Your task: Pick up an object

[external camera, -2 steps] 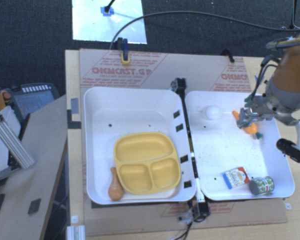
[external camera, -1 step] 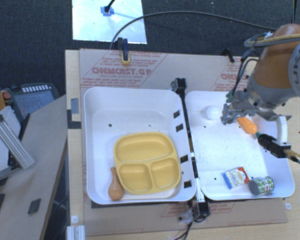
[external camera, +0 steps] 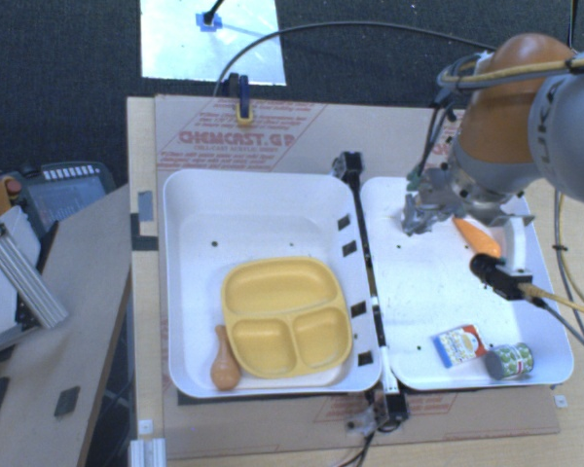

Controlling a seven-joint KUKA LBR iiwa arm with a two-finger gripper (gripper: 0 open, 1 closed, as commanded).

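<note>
1. Over the far-left part of the right bin [external camera: 409, 295], the hand [external camera: 420, 214] sits low above bare white floor. Whether it is open or closed cannot be told from this angle, and nothing can be seen in its grasp.
2. Nearest candidate: an orange carrot-shaped piece [external camera: 475, 235], just beside the hand on the side toward the arm and partly tucked under the wrist.
3. Other candidates: a small printed carton [external camera: 457, 345] and a green-labelled can [external camera: 509, 361], touching or nearly so at the bin's near edge, well apart from the hand.
4. Left bin [external camera: 190, 261] holds a yellow divided plate [external camera: 284, 314] with a tan spoon-like piece [external camera: 224, 363] against its near-left rim.
5. Risk: closing where it stands, the hand likely grabs air, since the floor below looks bare.
6. Risk: the orange piece is tapered and smooth-looking, so an off-centre pinch could squirt it out sideways.
7. Risk: the hand is near the bin's wall, and a descent drifting that way could strike the rim.
8. Risk: on its side, the can would roll if nudged.
</note>
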